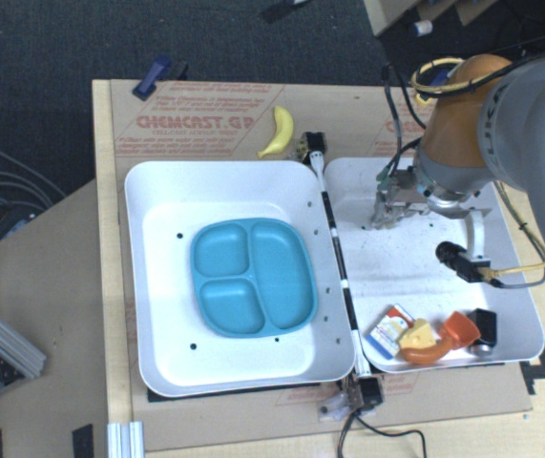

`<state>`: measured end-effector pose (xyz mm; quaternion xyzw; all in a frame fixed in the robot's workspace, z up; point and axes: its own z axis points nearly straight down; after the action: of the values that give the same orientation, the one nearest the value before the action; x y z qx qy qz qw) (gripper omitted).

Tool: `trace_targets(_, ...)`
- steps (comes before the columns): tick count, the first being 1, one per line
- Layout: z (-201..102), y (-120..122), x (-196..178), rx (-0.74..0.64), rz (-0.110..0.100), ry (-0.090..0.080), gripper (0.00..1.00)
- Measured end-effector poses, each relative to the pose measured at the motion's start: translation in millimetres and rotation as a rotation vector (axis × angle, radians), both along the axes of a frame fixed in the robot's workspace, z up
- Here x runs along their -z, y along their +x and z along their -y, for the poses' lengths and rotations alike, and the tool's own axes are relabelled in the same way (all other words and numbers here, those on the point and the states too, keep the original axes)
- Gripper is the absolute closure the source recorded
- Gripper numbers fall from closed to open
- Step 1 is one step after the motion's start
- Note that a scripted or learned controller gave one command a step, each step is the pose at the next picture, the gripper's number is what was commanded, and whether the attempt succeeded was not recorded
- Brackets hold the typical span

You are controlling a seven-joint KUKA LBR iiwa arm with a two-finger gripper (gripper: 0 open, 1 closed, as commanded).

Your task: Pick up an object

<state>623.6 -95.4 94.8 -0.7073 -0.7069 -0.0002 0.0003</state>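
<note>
My gripper (387,214) hangs low over the far left part of the right bin (401,265), above bare white floor, with nothing visible under it. The loose objects lie together along that bin's near edge, well away from the gripper: a small white, blue and red box (389,329), a yellow piece (422,335), a curved orange item (426,354), a red-orange block (460,329) and a black item (486,326).
The left bin (157,208) holds a blue divided plate (253,277). A yellow banana (278,132) lies on the bench just behind the bins, and a blue item (152,78) sits at the bench's far left corner. A black divider runs between the bins.
</note>
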Motion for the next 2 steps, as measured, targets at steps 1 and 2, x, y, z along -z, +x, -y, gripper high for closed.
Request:
trace_targets(1, -32, -89, -154, -0.001, 0.002, -0.001, 1.0)
trace_targets(2, -167, -62, -136, -0.003, 0.001, 0.001, 1.0)
